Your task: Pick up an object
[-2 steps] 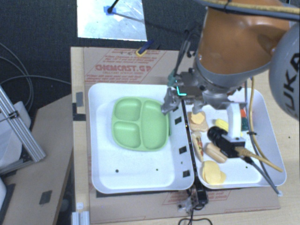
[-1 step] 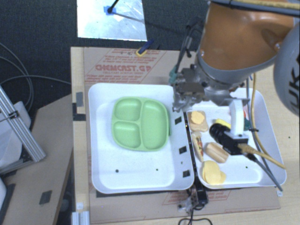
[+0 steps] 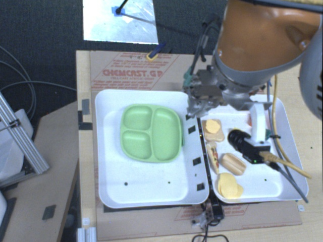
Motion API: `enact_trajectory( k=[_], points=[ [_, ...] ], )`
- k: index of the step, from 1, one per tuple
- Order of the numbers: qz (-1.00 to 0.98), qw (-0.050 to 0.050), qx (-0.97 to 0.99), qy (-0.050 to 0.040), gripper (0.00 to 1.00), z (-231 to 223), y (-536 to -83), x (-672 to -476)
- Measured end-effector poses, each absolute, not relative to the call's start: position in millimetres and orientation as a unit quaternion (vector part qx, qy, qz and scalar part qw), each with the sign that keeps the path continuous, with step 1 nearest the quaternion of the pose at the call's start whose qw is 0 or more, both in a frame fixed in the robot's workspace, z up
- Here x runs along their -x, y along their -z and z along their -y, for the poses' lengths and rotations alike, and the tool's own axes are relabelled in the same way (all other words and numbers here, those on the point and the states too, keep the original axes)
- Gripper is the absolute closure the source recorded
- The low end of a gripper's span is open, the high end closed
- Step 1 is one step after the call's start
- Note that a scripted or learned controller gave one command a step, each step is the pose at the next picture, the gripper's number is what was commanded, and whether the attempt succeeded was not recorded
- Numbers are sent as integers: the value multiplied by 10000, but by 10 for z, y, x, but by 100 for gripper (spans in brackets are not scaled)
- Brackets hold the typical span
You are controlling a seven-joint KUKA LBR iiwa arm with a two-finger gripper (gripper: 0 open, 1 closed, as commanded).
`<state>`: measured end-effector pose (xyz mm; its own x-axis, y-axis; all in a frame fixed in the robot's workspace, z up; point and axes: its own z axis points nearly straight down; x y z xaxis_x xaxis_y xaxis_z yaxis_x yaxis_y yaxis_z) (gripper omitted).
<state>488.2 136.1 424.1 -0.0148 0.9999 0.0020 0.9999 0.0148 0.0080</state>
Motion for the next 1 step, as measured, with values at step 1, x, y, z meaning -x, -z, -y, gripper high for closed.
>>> enact_trajectory(
  k=[1],
  points=[
    [-7146,29,-6995,-47,100,-1363,-4348,-4889]
  ],
)
